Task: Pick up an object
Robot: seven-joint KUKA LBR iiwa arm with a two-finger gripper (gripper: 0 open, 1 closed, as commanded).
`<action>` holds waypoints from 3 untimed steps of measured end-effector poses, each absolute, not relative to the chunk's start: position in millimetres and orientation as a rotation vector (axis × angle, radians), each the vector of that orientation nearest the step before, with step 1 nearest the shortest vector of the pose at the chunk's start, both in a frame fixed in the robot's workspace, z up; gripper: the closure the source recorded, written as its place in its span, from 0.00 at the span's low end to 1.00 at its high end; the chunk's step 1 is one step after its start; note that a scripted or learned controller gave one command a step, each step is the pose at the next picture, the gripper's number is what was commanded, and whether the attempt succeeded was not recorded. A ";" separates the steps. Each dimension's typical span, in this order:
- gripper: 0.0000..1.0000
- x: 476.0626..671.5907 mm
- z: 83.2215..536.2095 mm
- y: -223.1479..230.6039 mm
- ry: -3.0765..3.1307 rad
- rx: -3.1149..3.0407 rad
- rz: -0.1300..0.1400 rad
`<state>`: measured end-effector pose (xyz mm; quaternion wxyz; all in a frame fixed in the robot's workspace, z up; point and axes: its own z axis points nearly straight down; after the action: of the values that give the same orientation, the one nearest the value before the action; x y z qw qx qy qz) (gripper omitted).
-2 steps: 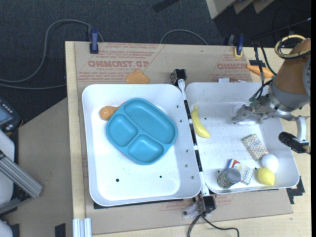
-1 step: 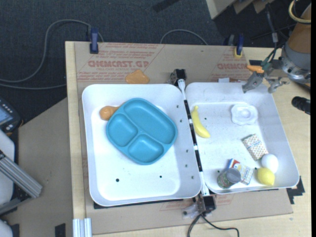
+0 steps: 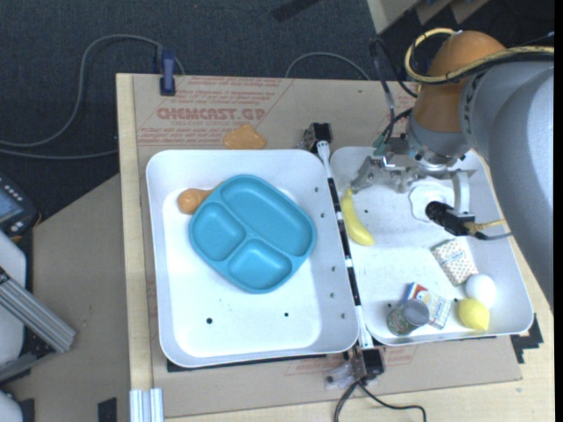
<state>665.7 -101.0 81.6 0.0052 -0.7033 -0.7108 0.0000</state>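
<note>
My gripper (image 3: 384, 173) hangs over the far end of the right bin (image 3: 387, 328), with nothing visibly held. A yellow banana (image 3: 355, 222) lies just below and left of it, along the bin's left wall. Nearer the front of this bin are a patterned packet (image 3: 453, 258), a white egg (image 3: 480, 287), a yellow lemon (image 3: 473, 315), a round can (image 3: 406, 317) and a small colourful box (image 3: 433, 309). The left bin (image 3: 176, 323) holds a blue divided plate (image 3: 252, 232) and an orange object (image 3: 190, 200) beside its left edge.
An orange lump (image 3: 244, 137) lies on the cardboard behind the left bin. A black clip (image 3: 317, 134) sits at the far end of the divider between the bins. My grey arm (image 3: 519, 121) covers the right bin's far right side.
</note>
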 end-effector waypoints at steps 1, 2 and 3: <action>0.00 665.9 85.1 -183.4 -2.219 -2.231 0.002; 0.00 587.2 147.7 -217.0 -2.217 -2.230 0.003; 0.00 528.7 83.2 -218.0 -2.216 -2.212 -0.008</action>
<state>528.7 -218.0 83.2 0.0053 -0.7065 -0.7076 -0.0026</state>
